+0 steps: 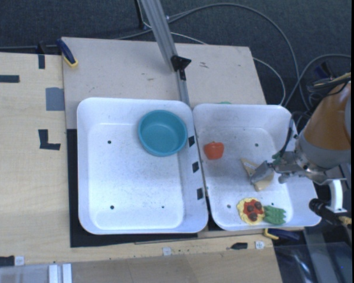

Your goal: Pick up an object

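White plastic forms both bins; the left bin (100, 211) holds a blue bowl (162, 132) near its upper right corner. In the right bin (236, 115) the gripper (262, 173) sits low over a tan wedge-shaped piece (252, 170), touching or just above it; its grasp cannot be told. A red-orange toy (213, 151) lies to the left, well apart, and a yellow, red and green toy (259, 211) rests near the front rim.

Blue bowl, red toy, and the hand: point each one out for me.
Blue bowl (162, 132), camera view, centre of its inside.
Red toy (213, 150), camera view, middle of its body.
Hand (262, 173), camera view, at its fingertips.
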Robot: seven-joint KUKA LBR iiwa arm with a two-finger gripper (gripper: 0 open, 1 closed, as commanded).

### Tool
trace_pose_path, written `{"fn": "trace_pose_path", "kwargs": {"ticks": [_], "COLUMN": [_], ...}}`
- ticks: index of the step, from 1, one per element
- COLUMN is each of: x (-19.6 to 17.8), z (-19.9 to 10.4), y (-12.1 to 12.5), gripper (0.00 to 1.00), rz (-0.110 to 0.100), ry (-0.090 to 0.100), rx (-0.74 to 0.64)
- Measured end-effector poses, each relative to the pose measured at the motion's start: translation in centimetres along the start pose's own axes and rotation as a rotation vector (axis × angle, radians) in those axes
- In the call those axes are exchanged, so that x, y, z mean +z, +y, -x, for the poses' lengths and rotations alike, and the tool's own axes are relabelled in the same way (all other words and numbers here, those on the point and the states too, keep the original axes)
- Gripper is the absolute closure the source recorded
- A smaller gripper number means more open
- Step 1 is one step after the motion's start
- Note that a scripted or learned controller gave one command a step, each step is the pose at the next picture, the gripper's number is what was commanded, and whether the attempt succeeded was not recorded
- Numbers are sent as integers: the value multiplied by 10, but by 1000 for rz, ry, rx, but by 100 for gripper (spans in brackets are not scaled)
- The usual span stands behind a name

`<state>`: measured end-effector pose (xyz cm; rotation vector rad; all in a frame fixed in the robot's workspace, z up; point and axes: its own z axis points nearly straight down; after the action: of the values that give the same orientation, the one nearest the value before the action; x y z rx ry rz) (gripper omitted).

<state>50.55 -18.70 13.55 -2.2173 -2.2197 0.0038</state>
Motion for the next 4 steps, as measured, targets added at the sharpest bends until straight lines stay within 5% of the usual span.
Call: {"fn": "trace_pose_path", "kwargs": {"ticks": [1,2,4], "x": [47,34,-86], "z": [0,1,1], "y": [1,1,7], "gripper": [0,100,100], "rz": [5,9,9], "ry": [-2,-4,-2], "rx": [1,1,0]}}
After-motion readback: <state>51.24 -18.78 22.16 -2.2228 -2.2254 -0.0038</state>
